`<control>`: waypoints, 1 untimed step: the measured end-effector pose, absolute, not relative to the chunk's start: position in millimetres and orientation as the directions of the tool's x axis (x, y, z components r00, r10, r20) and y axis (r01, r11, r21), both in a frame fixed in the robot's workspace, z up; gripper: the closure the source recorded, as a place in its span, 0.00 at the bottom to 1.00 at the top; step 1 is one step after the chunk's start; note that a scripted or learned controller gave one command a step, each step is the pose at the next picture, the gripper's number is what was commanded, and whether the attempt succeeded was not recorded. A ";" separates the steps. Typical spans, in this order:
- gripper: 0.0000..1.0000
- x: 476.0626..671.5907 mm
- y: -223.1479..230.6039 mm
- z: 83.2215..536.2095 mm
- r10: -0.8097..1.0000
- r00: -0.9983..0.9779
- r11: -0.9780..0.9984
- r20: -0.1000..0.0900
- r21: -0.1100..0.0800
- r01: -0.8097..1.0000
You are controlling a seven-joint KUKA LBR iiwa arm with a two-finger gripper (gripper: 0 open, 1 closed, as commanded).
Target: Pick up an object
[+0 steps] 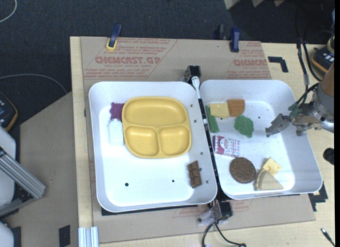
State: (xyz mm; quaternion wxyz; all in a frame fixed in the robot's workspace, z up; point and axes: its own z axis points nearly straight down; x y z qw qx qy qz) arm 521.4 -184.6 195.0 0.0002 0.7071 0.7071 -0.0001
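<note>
My gripper (pixel 291 128) hangs over the right side of the right bin (pixel 297 158), open, with nothing between its fingers. Left of it in this bin lie a green lump (pixel 244 126), a yellow block (pixel 218 110), an orange-brown block (pixel 236 107) and a green strip (pixel 213 122). Nearer the front are a pink and white carton (pixel 226 146), a brown round biscuit (pixel 243 170), a yellow wedge (pixel 271 165) and a pale wedge (pixel 268 182). The green lump is the closest to the gripper, a short way to its left.
The left bin (pixel 143 187) holds a yellow divided plate (pixel 156 126), a purple item (pixel 116 110), a white item (pixel 115 132) and a brown chocolate bar (pixel 194 173). A black divider (pixel 204 129) runs between the bins. Cables (pixel 303 65) hang at the right.
</note>
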 end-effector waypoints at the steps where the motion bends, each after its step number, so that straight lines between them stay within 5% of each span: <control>1: 0.00 518.7 -184.7 152.5 1.000 0.000 0.000 0.002 -0.005 1.000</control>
